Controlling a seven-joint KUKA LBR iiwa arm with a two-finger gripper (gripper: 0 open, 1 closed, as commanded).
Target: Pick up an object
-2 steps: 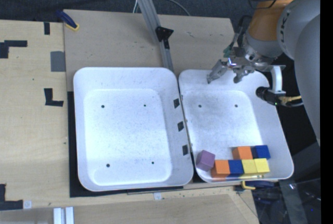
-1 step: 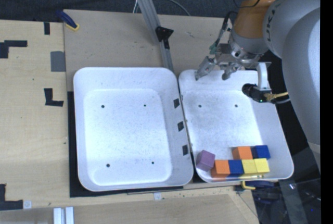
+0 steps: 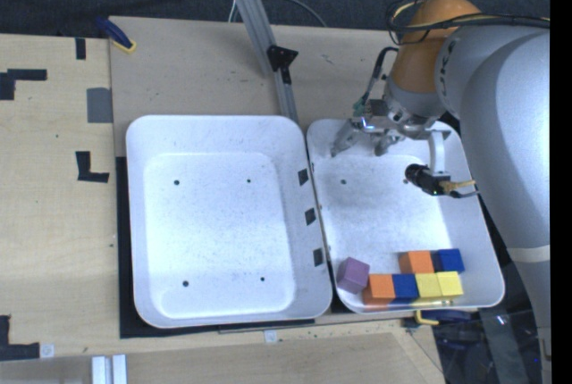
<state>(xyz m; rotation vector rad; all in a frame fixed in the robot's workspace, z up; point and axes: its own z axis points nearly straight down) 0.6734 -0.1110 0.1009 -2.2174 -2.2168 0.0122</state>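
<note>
From above, the pincer (image 3: 362,139) hangs spread wide and holding nothing over the far end of the right bin (image 3: 465,221). The blocks (image 3: 420,275) and purple cube (image 3: 354,273) crowd its near edge, well apart, so a reach toward them seems needed.

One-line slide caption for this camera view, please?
Open gripper above right bin's far end; coloured blocks clustered at its near edge.

Two bins (image 3: 214,128); six blocks (image 3: 407,279).
</note>
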